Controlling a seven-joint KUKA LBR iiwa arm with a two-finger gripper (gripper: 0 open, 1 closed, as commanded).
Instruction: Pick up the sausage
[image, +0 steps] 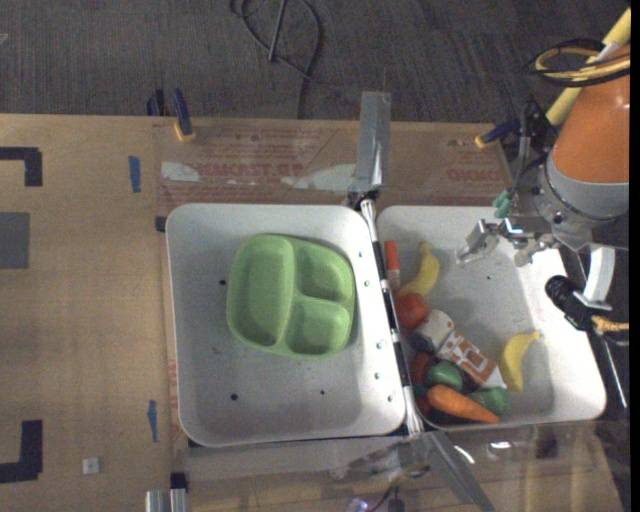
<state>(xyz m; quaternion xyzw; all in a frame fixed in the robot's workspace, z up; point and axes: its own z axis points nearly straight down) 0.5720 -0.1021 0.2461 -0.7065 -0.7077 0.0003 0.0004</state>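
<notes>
Hovering over the upper part of the right shallow white plastic bin (560, 400), my two-finger metal gripper (497, 240) hangs from the grey arm with its orange band (590, 140), and nothing sits between its fingers; whether the jaws stand apart or together I cannot tell at this slant. I judge I am in the approach step, before any descent.

The slim red-orange sausage (392, 263) lies lengthwise against the right bin's left wall, just beside the ridge between the bins, with a curved yellow banana (426, 272) near its right side and a round red tomato-like piece (410, 311) just below it. The next move, as I see it, calls for carrying the gripper left to that wall and turning the jaws to straddle the sausage's narrow width; the wall leaves little room for one finger.

Further down that bin are a white and orange carton (462, 352), a second yellow banana (516, 359), an orange carrot (462, 403) and green pieces. The left white bin (200, 390) holds a light green divided plastic plate (290, 295). Both bins rest on a pale wooden bench (80, 300) marked with blue tape, dark carpet beyond.
</notes>
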